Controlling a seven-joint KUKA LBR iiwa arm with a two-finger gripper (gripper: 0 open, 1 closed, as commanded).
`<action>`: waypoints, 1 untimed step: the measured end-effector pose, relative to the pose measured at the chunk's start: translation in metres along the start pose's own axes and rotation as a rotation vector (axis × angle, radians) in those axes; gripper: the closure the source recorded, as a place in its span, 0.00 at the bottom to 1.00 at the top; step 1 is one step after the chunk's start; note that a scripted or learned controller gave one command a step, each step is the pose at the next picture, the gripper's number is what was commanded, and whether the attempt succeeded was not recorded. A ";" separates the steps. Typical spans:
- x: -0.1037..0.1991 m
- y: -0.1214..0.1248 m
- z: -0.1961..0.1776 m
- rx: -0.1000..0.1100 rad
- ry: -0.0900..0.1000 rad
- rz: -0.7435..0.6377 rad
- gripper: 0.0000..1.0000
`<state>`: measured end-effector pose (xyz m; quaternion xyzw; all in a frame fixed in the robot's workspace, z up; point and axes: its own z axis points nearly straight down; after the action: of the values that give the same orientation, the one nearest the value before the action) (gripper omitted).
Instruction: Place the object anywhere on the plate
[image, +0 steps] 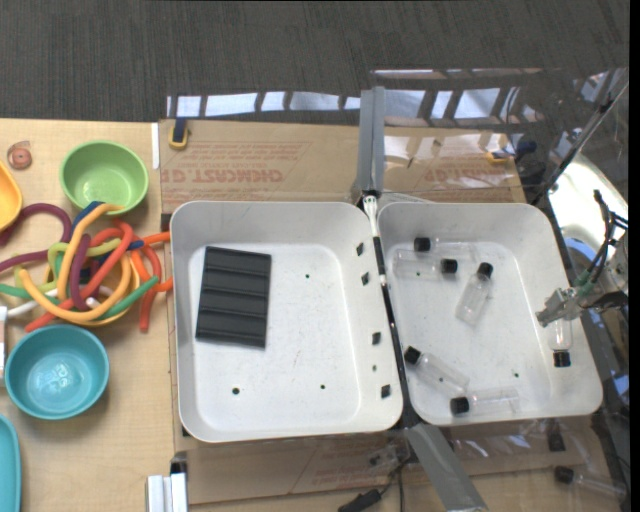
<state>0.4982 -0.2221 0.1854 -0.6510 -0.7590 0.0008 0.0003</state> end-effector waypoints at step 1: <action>0.003 -0.021 0.018 0.000 0.001 -0.092 1.00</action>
<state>0.4774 -0.2221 0.1676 -0.6156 -0.7881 0.0005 0.0006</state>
